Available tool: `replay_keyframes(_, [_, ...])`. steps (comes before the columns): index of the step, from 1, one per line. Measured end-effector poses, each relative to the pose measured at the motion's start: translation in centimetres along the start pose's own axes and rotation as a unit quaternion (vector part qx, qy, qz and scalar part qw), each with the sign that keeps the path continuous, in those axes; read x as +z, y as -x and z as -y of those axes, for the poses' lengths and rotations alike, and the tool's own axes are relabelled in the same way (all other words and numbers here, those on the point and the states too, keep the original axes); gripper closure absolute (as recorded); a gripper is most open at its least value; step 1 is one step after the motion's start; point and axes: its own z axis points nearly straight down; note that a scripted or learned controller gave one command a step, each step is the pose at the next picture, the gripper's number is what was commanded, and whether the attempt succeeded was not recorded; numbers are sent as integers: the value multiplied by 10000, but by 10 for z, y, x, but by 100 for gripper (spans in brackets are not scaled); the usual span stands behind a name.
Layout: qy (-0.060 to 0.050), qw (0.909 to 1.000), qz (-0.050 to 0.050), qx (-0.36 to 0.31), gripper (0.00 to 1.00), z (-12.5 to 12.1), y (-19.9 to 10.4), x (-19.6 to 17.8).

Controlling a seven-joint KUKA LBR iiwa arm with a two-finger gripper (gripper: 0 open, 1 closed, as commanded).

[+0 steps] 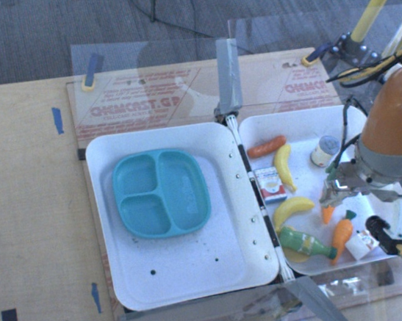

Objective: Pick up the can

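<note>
The can [324, 150] is small and pale with a grey top. It stands in the upper middle of the right bin [299, 118], just right of a banana. My gripper [336, 189] hangs over the right half of that bin, a little below and to the right of the can and apart from it. The grey wrist and orange band [397, 119] reach in from the right. Nothing shows in the gripper.
Around the gripper the right bin holds an orange sausage-like toy [267, 147], two bananas [285, 168] [294, 209], a red and white carton [269, 183], a green bottle [307, 243], carrots [341, 233] and a white object [361, 244]. The left bin [193, 264] holds a teal divided plate [161, 194].
</note>
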Motion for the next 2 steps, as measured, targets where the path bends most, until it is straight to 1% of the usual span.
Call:
replay_keyframes(1, [0,10000,9,38,100,-109,69,-2])
replay_keyframes(2, [-3,10000,8,28,0,-109,68,-2])
